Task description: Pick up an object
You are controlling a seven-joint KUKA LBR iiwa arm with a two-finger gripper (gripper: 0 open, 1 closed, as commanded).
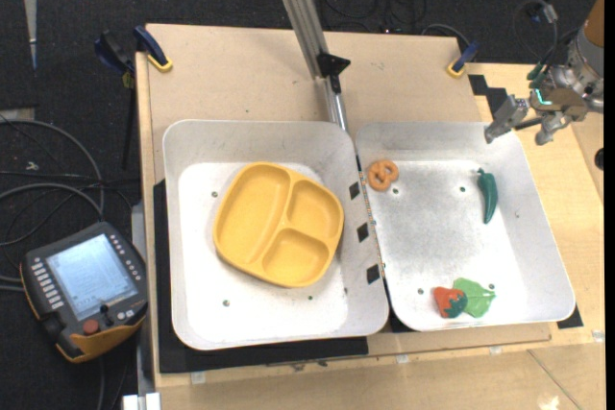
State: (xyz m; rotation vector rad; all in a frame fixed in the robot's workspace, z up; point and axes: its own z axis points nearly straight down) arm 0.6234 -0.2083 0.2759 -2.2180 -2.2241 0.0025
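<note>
My gripper (pixel 524 122) hangs over the far right corner of the right bin (pixel 423 206), its two fingers spread apart with nothing between them. A green pepper-shaped toy (pixel 488 195) lies in that bin just below and left of the gripper. A small orange pretzel (pixel 382 175) sits near the bin's left wall. A red and green strawberry-like toy (pixel 462 300) rests near the bin's front edge. A yellow divided plate (pixel 279 224) lies in the left bin (pixel 192 206).
A slanted metal pole (pixel 303 10) rises from between the bins at the back. Clamps (pixel 151 51) hold the bench's far corners. A teach pendant (pixel 82 288) lies on the floor at the left.
</note>
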